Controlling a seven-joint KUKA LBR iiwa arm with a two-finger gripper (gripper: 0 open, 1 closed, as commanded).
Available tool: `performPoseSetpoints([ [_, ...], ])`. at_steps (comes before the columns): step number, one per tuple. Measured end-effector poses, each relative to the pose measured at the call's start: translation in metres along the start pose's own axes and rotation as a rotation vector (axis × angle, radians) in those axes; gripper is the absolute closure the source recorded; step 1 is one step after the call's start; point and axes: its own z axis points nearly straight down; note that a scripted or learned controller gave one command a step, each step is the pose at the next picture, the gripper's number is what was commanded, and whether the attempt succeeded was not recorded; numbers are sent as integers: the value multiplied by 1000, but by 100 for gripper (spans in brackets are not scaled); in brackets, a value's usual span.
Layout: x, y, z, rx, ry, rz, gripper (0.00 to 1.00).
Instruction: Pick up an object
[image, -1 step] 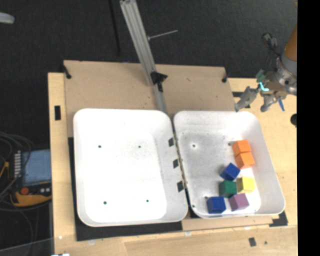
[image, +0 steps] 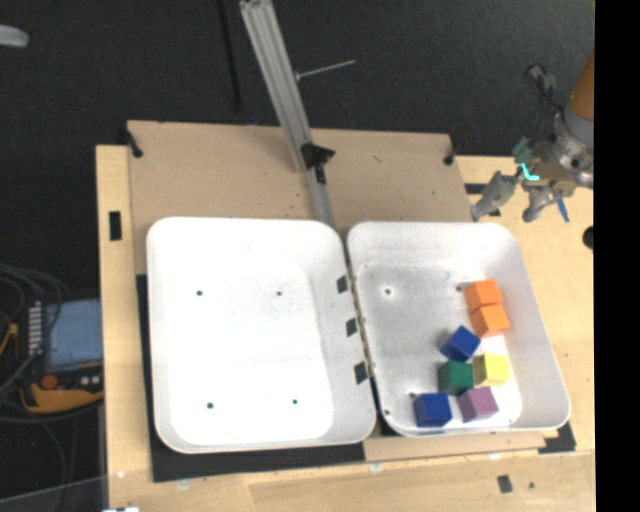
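Blue cube (image: 432, 409), jaws (image: 515, 196) spread above right bin (image: 420, 250)

The wooden bench (image: 115, 300) bears two white bins (image: 250, 330) side by side.

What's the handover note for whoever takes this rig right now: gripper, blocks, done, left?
Gripper: fingers spread open, holding nothing, hovering above the bench just past the far right corner of the right white bin, not over the blocks.
Blocks: all lie in the near right part of the right bin: two orange cubes stacked or abutting, blue cube, green cube, yellow cube, purple cube, second blue cube.
Left white bin: no blocks lie in it.
Done: nothing picked yet.
Left: move over the cluster, descend, close on one block, lift. The orange pair looks least crowded.
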Motion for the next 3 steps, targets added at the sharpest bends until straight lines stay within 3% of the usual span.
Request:
performPoseSetpoints([
  [1,2,3,43,2,1,-3,0],
  [3,2,-4,166,3,2,4,0],
])
